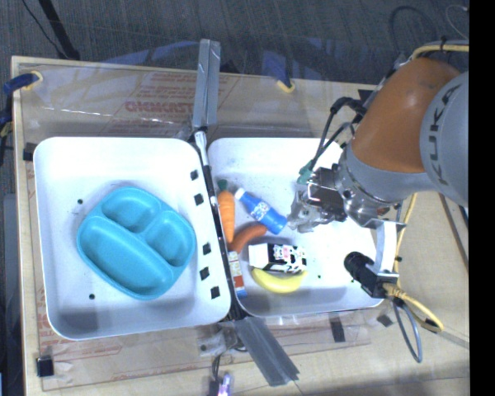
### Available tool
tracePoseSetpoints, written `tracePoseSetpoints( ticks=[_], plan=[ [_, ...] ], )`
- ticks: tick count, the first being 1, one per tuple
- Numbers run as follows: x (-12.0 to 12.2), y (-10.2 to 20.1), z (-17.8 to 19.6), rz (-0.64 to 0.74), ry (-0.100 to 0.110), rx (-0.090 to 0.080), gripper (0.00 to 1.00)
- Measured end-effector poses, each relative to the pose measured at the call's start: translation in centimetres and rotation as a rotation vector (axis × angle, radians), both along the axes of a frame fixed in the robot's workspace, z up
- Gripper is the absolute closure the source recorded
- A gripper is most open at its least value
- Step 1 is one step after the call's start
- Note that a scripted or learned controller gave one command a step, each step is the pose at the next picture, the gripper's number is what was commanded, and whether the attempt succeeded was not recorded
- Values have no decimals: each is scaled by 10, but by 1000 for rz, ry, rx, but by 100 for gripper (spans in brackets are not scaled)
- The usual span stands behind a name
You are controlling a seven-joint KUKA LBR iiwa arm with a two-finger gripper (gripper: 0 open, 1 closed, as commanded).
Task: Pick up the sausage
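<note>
While the arm (408,114) reaches in from the right side of the view, its gripper (305,217) hangs over the R bin (260,159), roughly mid-bin and a bit toward the far side. Can't tell from this angle whether the gripper is spread or closed (the tip is a dark cluster of metal, too cluttered to read). Nothing is visibly held in it.

The sausage (247,236), reddish-brown and slightly curved, lies on the R bin floor near the bin's L wall, well clear of the gripper. Its L end is just beside the lower end of the carrot (224,213); can't tell if they touch. The carrot lies along the L wall, pointing toward the near edge.

Other stuff in the R bin:
- a blue-and-white bottle (260,211) lies on its side, btw the carrot and the gripper and just past the sausage on the far side.
- a black-and-white toy (282,256) sits just on the near side of the sausage, w/ the gripper beyond it.
- a banana (279,280) touches the near edge of that toy, close to the bin's near wall.

The L bin (49,221) holds a blue divided plate (136,242), three compartments, lying flat approx in the ctr. Both bins rest side by side on the pale bench (107,357).
</note>
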State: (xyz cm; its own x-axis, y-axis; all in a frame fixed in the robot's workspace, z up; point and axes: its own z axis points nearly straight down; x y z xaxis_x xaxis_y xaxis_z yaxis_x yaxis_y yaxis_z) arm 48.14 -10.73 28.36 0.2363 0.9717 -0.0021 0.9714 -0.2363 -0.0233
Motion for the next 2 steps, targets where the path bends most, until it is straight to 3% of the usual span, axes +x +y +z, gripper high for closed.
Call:
tracePoseSetpoints(
  ticks=[1, 2],
  plan=[
    [-4, -3, -14, -90, -21, -4, 100],
    [-3, -2, -4, -83, -18, -3, 100]
  ],
)
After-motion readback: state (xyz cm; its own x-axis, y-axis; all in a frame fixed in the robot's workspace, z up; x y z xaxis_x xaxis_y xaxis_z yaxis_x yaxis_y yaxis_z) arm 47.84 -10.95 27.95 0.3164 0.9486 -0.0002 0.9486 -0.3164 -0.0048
